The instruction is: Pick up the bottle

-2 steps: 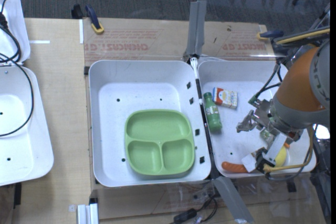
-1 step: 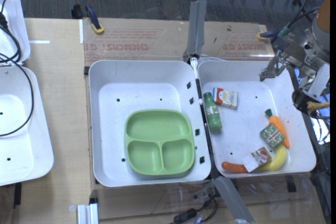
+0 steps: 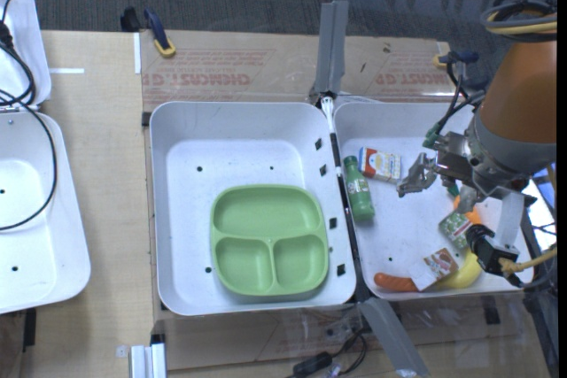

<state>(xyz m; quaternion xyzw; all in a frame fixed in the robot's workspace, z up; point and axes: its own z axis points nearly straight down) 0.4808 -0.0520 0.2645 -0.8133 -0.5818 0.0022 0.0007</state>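
Note:
The bottle (image 3: 359,189) is green with a pale label and lies on its side in the right bin (image 3: 399,230), close along that bin's left wall. My gripper (image 3: 415,177) hangs over the middle of the right bin, a short way to the right of the bottle and apart from it. The grey arm with its orange band (image 3: 527,93) comes in from the right, above the bin's far right part.
A red-and-white carton (image 3: 381,164) lies between bottle and gripper. A red sausage-like item (image 3: 394,282), a snack packet (image 3: 440,263), a banana (image 3: 461,273) and a green-white packet (image 3: 454,227) sit at the right bin's front right. A green sectioned plate (image 3: 268,239) lies in the left bin (image 3: 177,190).

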